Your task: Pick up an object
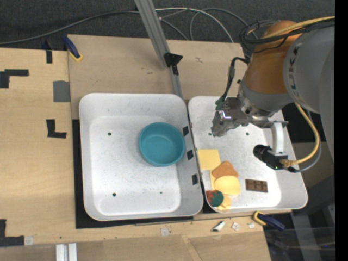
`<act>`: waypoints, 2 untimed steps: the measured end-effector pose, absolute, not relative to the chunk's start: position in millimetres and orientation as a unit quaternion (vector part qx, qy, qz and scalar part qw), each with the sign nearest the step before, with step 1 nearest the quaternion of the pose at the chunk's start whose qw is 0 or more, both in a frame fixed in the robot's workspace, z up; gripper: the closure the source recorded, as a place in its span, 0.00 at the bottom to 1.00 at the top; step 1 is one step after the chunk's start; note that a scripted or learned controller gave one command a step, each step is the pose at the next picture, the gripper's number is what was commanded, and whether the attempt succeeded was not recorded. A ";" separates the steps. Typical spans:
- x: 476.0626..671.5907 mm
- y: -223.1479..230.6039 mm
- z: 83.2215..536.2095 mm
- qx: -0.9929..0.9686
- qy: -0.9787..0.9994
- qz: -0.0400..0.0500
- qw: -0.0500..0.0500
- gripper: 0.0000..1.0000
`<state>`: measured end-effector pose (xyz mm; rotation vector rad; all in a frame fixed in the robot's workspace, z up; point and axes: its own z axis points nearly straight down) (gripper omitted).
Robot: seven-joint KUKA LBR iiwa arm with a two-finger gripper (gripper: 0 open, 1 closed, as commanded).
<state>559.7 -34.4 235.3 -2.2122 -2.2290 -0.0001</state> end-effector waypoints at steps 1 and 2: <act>581.0 11.5 221.8 -0.705 -0.709 0.001 0.001 1.00; 594.3 57.9 227.1 -0.705 -0.709 0.000 0.001 1.00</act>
